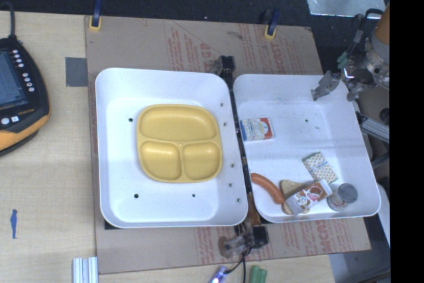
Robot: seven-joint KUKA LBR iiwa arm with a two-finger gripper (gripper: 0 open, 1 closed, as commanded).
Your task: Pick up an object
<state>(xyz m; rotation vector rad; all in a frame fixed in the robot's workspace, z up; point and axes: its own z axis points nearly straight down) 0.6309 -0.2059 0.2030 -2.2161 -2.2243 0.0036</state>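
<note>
We saw the hand point(336, 84) hovering over the upper right edge of the right bin point(298, 103), carrying nothing, though we could not tell whether it was released or clenched. The objects lay well apart from it in that bin: a small white carton point(256, 129) near the left wall, and along the lower edge an orange sausage point(266, 187), a patterned packet point(320, 166), a small pouch point(308, 197) and a grey can point(344, 195). In the left bin point(112, 142) we saw 1 yellow tray point(179, 142) with 3 compartments, while a black-and-orange pendant point(18, 97) rested on the bench point(40, 209) at far left.
</note>
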